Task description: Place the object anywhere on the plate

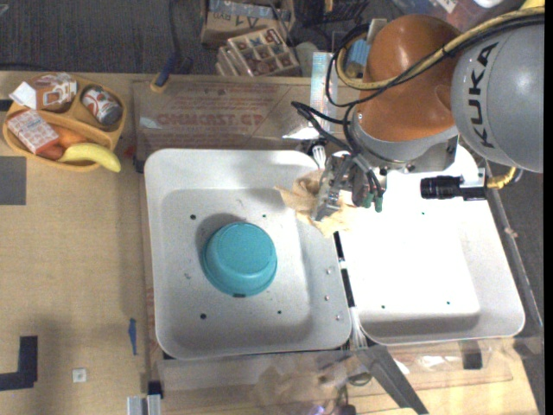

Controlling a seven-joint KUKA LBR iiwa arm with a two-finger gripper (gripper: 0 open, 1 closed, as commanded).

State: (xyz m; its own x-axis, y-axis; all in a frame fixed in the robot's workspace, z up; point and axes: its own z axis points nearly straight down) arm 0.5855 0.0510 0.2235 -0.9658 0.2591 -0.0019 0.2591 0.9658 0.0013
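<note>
The tan object (304,199) lies at the top right corner of the left bin (173,180), touching the gripper (333,204); whether the jaws are clenched on it cannot be told. The teal plate (240,258), in the bin's middle, carries nothing, so placing is left. The arm (406,85) leans down from the right.

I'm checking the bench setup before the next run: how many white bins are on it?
2. The left bin holds the teal plate; the right bin sits beside it, under the arm. The gripper hangs over their shared edge, by a tan object.
</note>
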